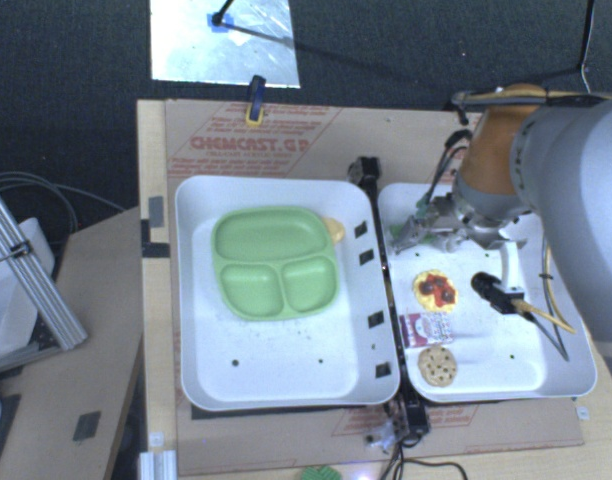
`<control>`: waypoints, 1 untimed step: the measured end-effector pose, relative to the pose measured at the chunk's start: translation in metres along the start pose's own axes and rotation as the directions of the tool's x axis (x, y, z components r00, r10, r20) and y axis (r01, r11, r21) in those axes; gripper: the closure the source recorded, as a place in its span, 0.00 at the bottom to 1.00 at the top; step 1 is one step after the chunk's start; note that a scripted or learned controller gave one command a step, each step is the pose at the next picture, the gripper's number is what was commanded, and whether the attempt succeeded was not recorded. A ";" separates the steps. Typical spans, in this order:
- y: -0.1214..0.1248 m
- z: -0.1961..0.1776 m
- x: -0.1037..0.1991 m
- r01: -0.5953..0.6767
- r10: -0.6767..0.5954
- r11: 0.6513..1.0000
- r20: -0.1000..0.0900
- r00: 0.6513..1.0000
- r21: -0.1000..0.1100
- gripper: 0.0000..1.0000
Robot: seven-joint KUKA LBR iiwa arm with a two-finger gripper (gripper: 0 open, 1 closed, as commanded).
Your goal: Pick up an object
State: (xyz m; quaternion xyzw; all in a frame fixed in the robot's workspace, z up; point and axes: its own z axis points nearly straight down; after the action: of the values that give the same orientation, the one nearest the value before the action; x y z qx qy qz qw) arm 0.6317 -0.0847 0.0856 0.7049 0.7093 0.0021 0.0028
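Note:
My gripper (418,232) hangs low over the far left part of the right bin (561,380), close to the wall between the two bins. Just in front of it lies a small round pizza toy (434,289) with red and yellow topping. A red and white packet (426,329) lies nearer the front, and a chocolate-chip cookie (438,366) lies in front of that. None of these touches the gripper. The grey arm with its orange band (491,153) reaches in from the right and hides the bin's far right part.
The left bin (286,383) holds a green divided plate (276,262) with a small yellow thing (333,230) at its far right edge. Black clips line the wall between the bins. A cardboard sheet lies under both bins.

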 end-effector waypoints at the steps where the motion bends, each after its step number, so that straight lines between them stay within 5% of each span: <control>1: 0.039 0.000 -0.019 0.000 0.000 1.000 0.000 1.000 0.000 0.00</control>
State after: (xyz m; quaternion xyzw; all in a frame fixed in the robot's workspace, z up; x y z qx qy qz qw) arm 0.6712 -0.1034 0.0859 0.7049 0.7093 0.0021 0.0030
